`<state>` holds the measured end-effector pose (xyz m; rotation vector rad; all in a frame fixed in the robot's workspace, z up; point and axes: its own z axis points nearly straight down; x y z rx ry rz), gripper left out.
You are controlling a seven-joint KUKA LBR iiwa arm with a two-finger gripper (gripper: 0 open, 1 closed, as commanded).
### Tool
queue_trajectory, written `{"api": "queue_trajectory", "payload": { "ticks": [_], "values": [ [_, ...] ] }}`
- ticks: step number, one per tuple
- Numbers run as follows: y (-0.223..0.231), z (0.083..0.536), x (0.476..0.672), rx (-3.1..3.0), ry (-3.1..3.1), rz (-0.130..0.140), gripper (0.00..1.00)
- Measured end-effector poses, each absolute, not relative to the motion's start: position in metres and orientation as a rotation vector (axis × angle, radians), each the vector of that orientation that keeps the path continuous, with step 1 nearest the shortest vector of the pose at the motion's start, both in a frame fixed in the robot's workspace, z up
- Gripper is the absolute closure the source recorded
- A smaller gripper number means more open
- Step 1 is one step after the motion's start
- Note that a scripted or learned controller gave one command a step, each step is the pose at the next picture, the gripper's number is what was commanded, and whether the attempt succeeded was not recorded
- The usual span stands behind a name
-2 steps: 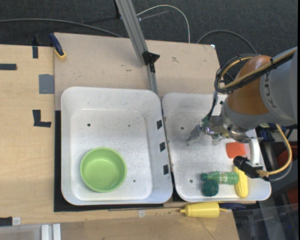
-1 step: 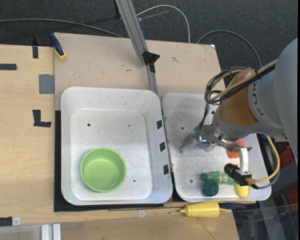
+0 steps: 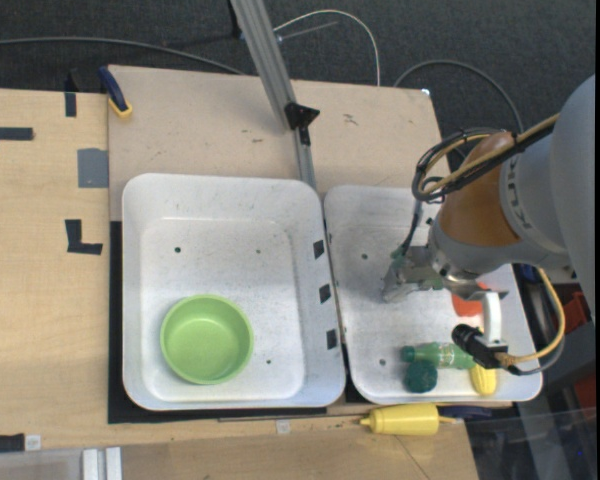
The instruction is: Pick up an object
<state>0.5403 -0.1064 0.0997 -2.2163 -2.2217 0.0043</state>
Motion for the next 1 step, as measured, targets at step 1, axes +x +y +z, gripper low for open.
{"api": "queue_trajectory", "payload": {
  "ticks": [1],
  "values": [
    [-0.1064,0.1418,0.5437,-2.222,-2.224,-0.002,1.00]
  ]
}}
